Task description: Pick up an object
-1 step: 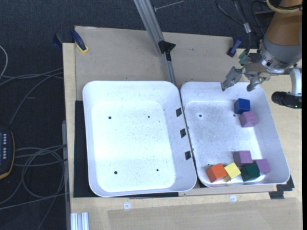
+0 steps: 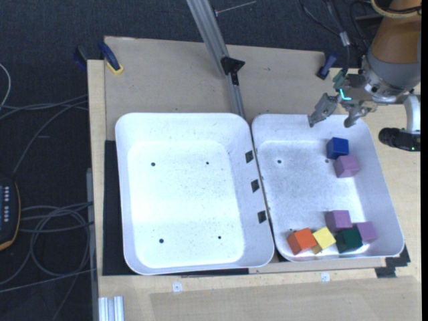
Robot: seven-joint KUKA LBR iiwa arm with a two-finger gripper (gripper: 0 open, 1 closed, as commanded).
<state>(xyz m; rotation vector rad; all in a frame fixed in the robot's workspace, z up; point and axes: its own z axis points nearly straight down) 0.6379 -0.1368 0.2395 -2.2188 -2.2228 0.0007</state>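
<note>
Dark carpet and loose cables surrounded our bench (image 2: 167,72), which bore two white bins. Our gripper (image 2: 334,115) hung over the far rim of the right bin (image 2: 294,179), its two fingers spread wide with nothing between them. Nearest to it lay a blue cube (image 2: 338,146), touching a purple cube (image 2: 346,166) just in front. Farther off, along the bin's near edge, sat an orange cube (image 2: 302,239), a yellow cube (image 2: 324,237), a green cube (image 2: 348,239) and two more purple ones. We judged the approach step in hand: next we needed to descend, straddle the blue cube cleanly, and close without nudging its purple neighbour.
</note>
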